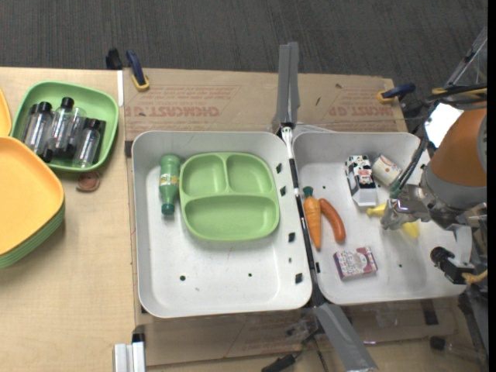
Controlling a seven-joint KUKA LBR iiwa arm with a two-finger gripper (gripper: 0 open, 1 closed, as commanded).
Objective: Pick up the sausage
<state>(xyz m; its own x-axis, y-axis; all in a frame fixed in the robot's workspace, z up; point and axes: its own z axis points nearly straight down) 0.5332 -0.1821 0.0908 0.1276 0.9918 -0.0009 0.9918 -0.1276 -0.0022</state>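
The sausage lies beside the carrot, left of the gripper, so it must reach left; I cannot tell its fingers' spread.

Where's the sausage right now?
The sausage lies in the right bin, near its left wall, right beside the carrot and above the small pink packet.

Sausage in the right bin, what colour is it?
The sausage is reddish-orange, seen in the camera view, lying beside the carrot.
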